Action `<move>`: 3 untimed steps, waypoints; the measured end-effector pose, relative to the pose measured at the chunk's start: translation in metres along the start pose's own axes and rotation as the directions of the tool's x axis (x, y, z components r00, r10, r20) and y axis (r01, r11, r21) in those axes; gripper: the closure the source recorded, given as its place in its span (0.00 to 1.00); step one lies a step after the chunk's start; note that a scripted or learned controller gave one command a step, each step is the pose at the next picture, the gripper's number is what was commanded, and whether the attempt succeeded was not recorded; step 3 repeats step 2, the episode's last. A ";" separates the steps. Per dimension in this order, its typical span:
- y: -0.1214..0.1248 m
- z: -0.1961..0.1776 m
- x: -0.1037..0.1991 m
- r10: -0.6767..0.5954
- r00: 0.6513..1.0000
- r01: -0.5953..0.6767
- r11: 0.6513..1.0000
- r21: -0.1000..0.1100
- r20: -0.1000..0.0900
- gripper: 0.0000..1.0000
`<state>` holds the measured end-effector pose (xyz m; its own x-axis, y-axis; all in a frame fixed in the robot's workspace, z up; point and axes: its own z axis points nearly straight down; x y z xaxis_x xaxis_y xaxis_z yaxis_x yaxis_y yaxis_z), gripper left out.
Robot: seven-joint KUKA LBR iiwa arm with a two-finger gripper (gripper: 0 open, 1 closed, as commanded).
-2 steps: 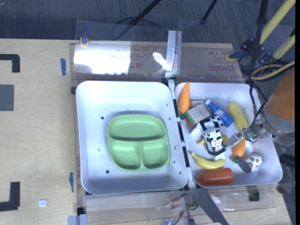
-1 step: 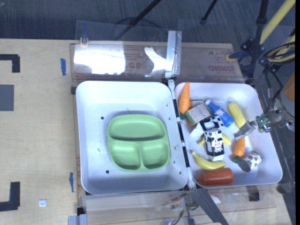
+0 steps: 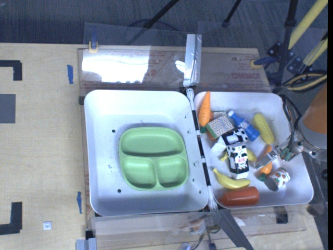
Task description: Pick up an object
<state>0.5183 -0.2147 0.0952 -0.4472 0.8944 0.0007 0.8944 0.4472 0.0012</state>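
Looking down on the bench, the gripper (image 3: 283,152) sits at the right bin's (image 3: 299,194) right side; whether it is spread or pinched cannot be told. Toys lie left of it: a corn cob (image 3: 264,128) slanting away, a banana (image 3: 231,180) lying crosswise. Red lettering on the cardboard (image 3: 242,69) behind is perhaps a brand, unreadable.

Pale wooden bench (image 3: 41,139) bearing two white bins: left bin (image 3: 99,155) at 9 o'clock, right bin (image 3: 299,184) at 3 o'clock, touching.
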 end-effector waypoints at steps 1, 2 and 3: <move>0.001 -0.010 -0.001 0.003 1.000 -0.003 1.000 -0.005 0.002 1.00; 0.052 -0.119 0.059 0.021 1.000 -0.021 1.000 -0.001 0.002 1.00; 0.052 -0.119 0.059 0.021 1.000 -0.021 1.000 -0.001 0.002 1.00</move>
